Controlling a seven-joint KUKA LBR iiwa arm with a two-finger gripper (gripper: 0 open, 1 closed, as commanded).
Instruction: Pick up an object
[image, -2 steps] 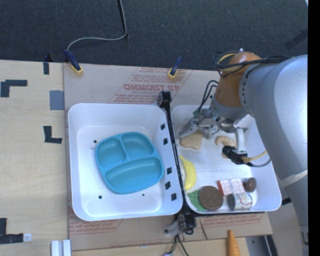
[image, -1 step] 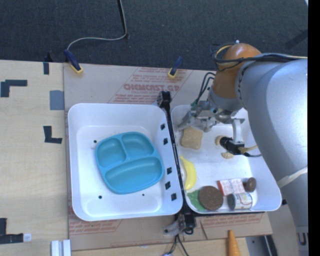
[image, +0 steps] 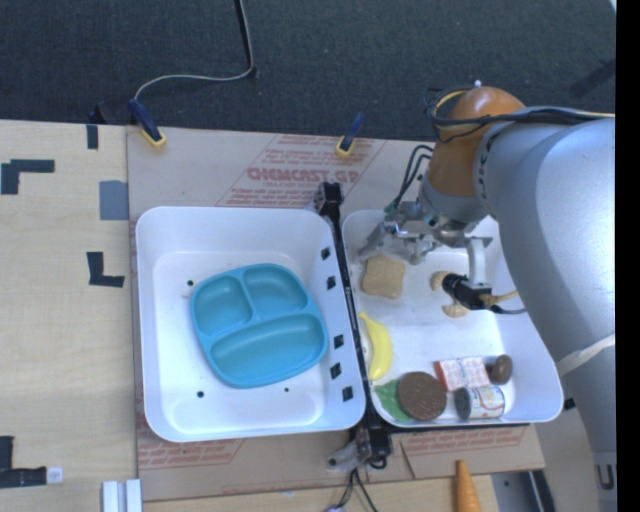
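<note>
Hanging over the far-left part of the right bin (image: 520, 400), the pincer (image: 405, 232) sits at the end of the grey arm (image: 560, 230), under the orange band (image: 470, 140); its metal parts and cables crowd together there, and I cannot tell how it stands or whether it has anything. Just below it, near the bin's left wall, lies a tan block (image: 384, 277), close to the pincer, though contact cannot be judged. To the right of the block, toward the bin's middle, a small pale piece (image: 452, 296) lies beside a dark cable end. Along the left wall, nearer the front, a banana (image: 378, 346) lies lengthwise. At the front edge sits a brown disc (image: 422, 395) on something green, and just right of it a red-and-white packet (image: 470, 385) with a small dark ball (image: 499, 369) at its far right corner. The left bin (image: 160, 330) carries a blue tray (image: 260, 325) with three compartments, lying flat at its middle and turned at a slant. Both bins rest on a cardboard sheet (image: 260, 170) held by two yellow clamps (image: 150, 130) at its far edge, and an orange carrot tip (image: 466, 495) shows below the right bin's front edge
</note>
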